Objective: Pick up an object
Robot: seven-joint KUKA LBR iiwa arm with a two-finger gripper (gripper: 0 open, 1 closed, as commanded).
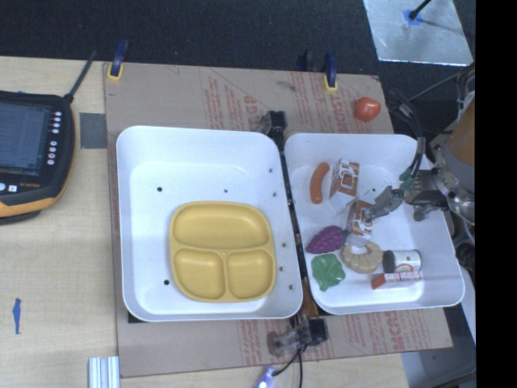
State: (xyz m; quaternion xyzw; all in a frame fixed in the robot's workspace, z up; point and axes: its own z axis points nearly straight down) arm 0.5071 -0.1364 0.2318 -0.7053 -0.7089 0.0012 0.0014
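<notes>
The right bin (436, 297) holds several small items. Among them are an orange sausage (320, 183), a brown and white snack packet (345, 178), a second small packet (360, 217), a purple grape bunch (326, 238), a green pepper (327, 271), a tan bagel (361, 256) and a small can (401, 262). My gripper (386, 202) reaches in from the right, low over the bin's middle. Its tip is just right of the second small packet, and I see nothing held in it. The arm's wrist (432, 192) hangs over the bin's right wall.
The left bin (145, 160) holds a yellow divided plate (222, 250). A red tomato (367, 108) lies on the cardboard behind the right bin. A teach pendant (28, 152) sits at the far left. Clamps stand between the bins, front and back.
</notes>
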